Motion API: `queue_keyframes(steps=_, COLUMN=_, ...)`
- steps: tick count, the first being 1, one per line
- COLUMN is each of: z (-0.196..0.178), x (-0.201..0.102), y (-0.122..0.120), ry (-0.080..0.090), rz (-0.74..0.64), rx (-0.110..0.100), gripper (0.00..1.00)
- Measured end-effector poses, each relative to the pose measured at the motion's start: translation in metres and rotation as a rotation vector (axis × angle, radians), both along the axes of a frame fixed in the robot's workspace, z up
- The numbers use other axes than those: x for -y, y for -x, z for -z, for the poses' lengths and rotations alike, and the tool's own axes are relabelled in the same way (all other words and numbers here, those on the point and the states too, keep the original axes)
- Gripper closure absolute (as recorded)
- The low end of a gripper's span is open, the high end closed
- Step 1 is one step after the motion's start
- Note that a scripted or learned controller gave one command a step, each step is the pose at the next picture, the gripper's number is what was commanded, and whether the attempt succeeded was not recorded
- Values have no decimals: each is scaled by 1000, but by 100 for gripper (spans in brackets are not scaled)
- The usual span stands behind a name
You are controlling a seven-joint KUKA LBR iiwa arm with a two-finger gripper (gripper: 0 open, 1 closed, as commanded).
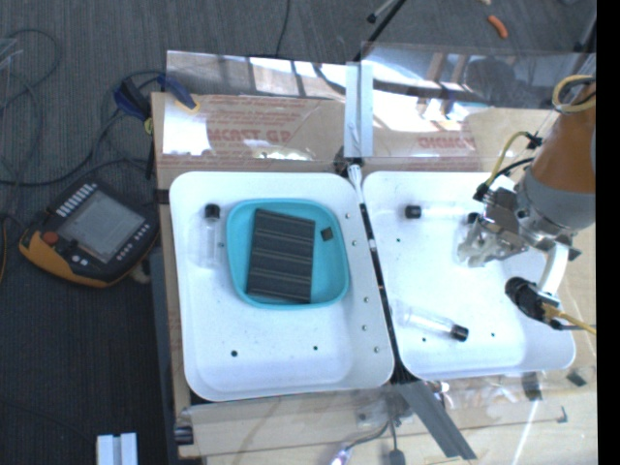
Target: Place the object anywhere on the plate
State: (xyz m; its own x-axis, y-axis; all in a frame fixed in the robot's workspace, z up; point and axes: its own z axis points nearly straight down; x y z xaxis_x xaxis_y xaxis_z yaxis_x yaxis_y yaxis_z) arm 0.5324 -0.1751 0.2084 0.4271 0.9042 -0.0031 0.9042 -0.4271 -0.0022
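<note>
A teal plate [335,281] lies in the left bin [281,366]. On it rests a dark grey ribbed slab [281,256], with a small black cube [326,232] beside it near the plate's right rim. My gripper [478,245] hangs over the right bin [484,356], in its right half, far from the plate. A clear vial with a black cap [433,325] lies below and left of the gripper on the bin floor. Another capped vial [426,211] lies near that bin's back wall, left of the gripper.
A third clear vial with a black cap [210,229] lies in the left bin just left of the plate. The raised ridge [373,260] between the bins runs between gripper and plate. Cardboard and a clear panel [291,134] stand behind the bins.
</note>
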Motion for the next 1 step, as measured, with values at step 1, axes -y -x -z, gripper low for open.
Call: queue_keyframes(steps=1, z=0, x=0, y=0, ry=0, rz=0, rx=0, gripper=0)
